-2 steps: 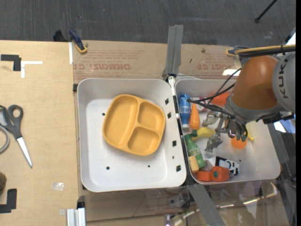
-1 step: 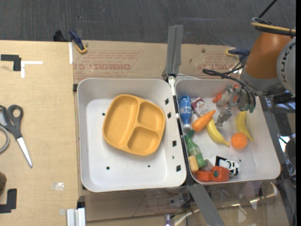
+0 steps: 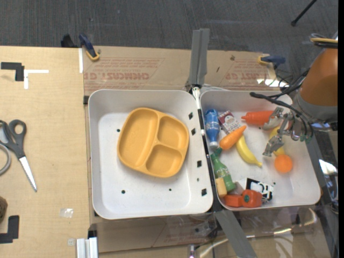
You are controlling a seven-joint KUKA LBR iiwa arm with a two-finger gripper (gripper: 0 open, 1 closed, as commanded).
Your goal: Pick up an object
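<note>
From the camera view, take the yellow banana in the right bin as the landmark. The gripper hangs just to the banana's right, its metal fingers pointing down into the bin with a visible gap between them and nothing in that gap, so the jaws stand open and empty. An orange ball lies to the lower right of the banana, just beside and below the fingertips. A carrot touches the banana's upper end, and a longer orange carrot lies above it. Left of the banana sit a blue bottle and, lower, a green bottle; below it lie a red and green toy vegetable and a black and white card. Well to the banana's left, the left bin holds a yellow divided plate.

The likely target is the ball or the banana. The risk is that the ball rolls off when one finger touches it first, or that the fingers straddle both things and close on neither.

The cardboard behind the bins bears mirrored red print, seemingly "CHEMICAL GR". The small packet above the banana has print too small to read.
</note>
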